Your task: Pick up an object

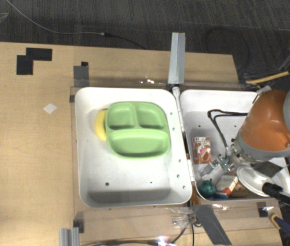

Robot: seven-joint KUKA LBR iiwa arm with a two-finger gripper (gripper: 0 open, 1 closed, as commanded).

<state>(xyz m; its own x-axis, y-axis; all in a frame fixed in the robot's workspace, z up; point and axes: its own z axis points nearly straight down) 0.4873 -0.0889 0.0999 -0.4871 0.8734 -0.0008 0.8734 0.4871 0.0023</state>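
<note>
We can't tell the tool's [226, 164] state, since the wrist and orange band hide most of it, low in the right bin [206, 104]. The clutter under it is hard to separate: a teal object [207, 189] just below-left of the tool, a red-and-white packet [202, 150] just left of it, a white disc [252, 181] to its right. Well left, in the left bin [129, 183], a green divided tray [137, 128] partly covers something yellow [100, 125]. The surface [27, 152] is light wood; dark carpet lies behind.
</note>
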